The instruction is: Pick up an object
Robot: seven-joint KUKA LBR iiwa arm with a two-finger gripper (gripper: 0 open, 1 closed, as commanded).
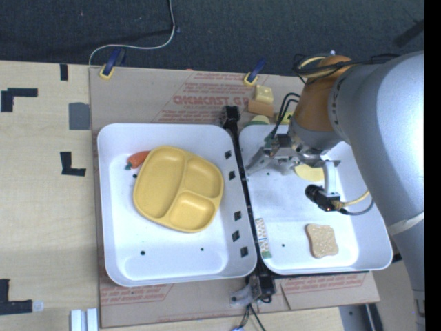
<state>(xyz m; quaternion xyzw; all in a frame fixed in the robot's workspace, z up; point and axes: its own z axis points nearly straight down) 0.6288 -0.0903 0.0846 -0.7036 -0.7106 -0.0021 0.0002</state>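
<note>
Camera view: both bins are seen from above at a slant, side by side on the bench.
Left bin (114, 205): a yellow divided plate (178, 188) is held near its centre; an orange item (137, 158) is seen at the plate's upper-left edge, partly hidden by it.
Right bin (358, 254): a slice of toast (322, 240) is laid flat toward the near right corner; a pale yellow item (309, 172) is partly covered by the arm.
Arm (372, 123): it is extended in from the right over the upper part of the right bin.
Gripper (267, 154): it is positioned low near the right bin's upper-left area, beside the divider; how far it is opened cannot be told, and nothing is seen held.
Toast relative to gripper: it is placed well apart, nearer the camera and to the right; no contact is seen.
Beyond the bins: a tan block (261, 101) is seen on the cardboard.
</note>
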